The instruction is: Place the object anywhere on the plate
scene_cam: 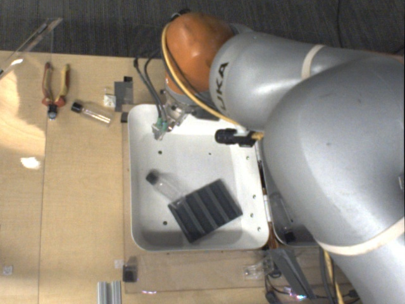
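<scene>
The hand (pixel 161 129) hovers at the far-left corner of the shallow white bin (pixel 142 230); whether it is clenched cannot be told. A small clear plastic vial with a dark cap (pixel 162 183) lies mid-bin, touching the dark ribbed rectangular plate (pixel 205 210). Likely light, rigid, slippery and prone to rolling; best grasped across its body.

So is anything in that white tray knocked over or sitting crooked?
Yes. A small clear bottle with a dark cap lies on its side in the white bin, beside a dark ribbed plate that sits askew to the bin's walls. Nothing looks spilled or broken.
</scene>
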You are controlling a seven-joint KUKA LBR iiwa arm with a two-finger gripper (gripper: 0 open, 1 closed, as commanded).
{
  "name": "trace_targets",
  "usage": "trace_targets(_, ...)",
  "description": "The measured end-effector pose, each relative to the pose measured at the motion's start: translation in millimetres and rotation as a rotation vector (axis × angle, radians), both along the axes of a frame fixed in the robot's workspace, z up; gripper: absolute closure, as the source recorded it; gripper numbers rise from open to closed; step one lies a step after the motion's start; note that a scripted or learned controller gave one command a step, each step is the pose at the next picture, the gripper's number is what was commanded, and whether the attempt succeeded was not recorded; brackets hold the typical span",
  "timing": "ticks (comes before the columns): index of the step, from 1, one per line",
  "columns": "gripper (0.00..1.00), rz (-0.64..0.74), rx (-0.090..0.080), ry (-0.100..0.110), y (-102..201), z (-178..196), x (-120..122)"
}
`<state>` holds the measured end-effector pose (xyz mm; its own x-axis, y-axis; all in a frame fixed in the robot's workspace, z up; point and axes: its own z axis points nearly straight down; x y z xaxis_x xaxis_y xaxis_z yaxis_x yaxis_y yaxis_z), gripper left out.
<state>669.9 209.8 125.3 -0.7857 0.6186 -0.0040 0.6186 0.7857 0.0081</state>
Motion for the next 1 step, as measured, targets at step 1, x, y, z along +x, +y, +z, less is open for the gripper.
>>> trace_targets(1,1.00,0.041,0.002,-0.004,23.3,-33.4,-47.2)
